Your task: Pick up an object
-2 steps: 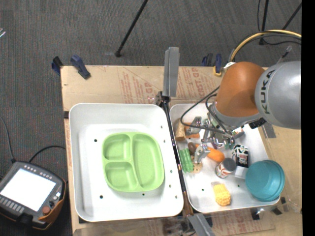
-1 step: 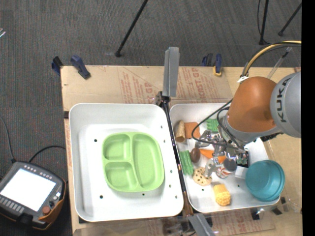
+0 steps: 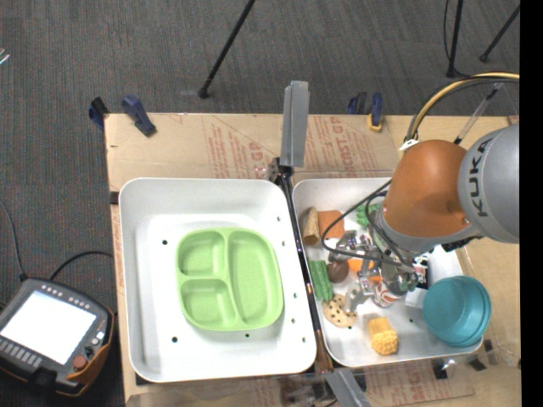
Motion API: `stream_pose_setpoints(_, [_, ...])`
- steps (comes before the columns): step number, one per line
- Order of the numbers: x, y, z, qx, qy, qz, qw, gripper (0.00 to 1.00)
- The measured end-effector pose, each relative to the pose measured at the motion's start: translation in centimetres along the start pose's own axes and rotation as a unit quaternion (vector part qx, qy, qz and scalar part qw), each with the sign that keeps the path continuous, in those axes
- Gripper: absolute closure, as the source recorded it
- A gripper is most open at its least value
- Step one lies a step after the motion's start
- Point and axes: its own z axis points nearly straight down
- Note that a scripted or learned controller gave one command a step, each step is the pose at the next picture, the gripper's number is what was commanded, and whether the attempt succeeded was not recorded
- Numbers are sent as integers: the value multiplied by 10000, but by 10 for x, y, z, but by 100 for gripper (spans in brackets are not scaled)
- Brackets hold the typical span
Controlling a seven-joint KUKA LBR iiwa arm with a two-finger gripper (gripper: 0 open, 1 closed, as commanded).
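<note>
hand (image 3: 373, 285): low over clutter, right-centre of frame; can't tell its state.
corn cob (image 3: 383, 335): lower right, likely light, stiff, bumpy; pinch across its middle.

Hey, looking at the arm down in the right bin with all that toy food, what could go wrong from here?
1. The hand sits among tightly packed items, so it may close on nothing or nudge the brown piece and cookie aside.
2. The teal bowl lies close to the arm on the right bin rim and might get knocked.
3. The corn lies just below the hand and could be pushed away.
</note>
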Motion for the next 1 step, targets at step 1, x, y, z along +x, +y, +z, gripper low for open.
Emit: stream_pose_setpoints(1, [-1, 1, -11, -7, 9, -14, 10000, 100])
